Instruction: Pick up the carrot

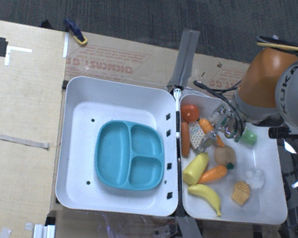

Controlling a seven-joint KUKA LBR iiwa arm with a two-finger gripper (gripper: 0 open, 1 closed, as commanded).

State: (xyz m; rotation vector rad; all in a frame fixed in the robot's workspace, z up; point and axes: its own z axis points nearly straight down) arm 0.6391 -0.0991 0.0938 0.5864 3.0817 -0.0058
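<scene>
You are early in this job: the carrot (213, 173) lies loose on the floor of the right bin (268, 211), near the bin's middle, so nothing has been lifted yet. It points with its narrow end towards the bin's left wall, and its thick end, with the dark green stub, sits just under a brown kiwi-like piece (224, 155). The yellow pepper-like piece (195, 168) is touching or just beside it on the left, and the banana (206, 196) lies just beside it towards the near edge.

The gripper (220, 131) hangs over the far half of the same bin, above a cluster of a tomato (190, 113), a small orange piece (206, 125) and a speckled grey wedge (196, 133). You cannot tell from here how wide the pincer stands or whether anything sits in it (the metal parts blur into the clutter beneath).

So the carrot lies nearer the bin's front edge than the pincer, close by but apart. What remains, as I judge it: move over the carrot, descend, close, and lift.
</scene>
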